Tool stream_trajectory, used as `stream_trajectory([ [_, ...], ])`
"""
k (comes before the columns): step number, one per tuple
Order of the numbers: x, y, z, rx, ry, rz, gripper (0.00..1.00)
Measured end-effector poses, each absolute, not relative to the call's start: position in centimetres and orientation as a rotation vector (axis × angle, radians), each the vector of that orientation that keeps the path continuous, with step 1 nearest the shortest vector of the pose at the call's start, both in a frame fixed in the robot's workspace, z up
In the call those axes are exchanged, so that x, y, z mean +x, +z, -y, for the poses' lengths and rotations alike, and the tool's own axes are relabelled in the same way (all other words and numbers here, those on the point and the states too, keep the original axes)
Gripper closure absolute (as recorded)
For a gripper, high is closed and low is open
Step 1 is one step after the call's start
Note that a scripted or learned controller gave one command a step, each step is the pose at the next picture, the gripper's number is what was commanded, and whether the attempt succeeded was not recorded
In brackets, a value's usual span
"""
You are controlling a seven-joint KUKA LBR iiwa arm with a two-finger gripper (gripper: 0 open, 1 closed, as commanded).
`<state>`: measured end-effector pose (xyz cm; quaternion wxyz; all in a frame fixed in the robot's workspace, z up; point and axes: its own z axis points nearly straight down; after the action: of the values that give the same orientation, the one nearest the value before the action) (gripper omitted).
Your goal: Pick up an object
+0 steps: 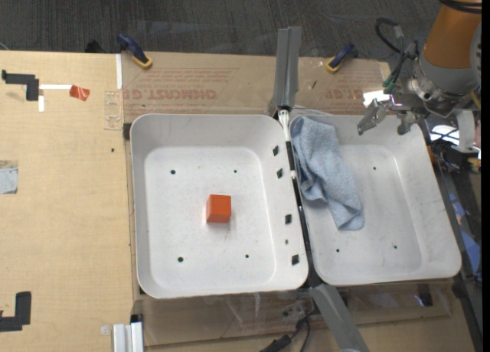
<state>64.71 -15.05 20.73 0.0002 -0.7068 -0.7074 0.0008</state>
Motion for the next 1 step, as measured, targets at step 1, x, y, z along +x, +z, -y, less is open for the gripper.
stream_trajectory([
  [1,65.94,9.37,17.41,-2.17,-0.001,2.277,0.0],
])
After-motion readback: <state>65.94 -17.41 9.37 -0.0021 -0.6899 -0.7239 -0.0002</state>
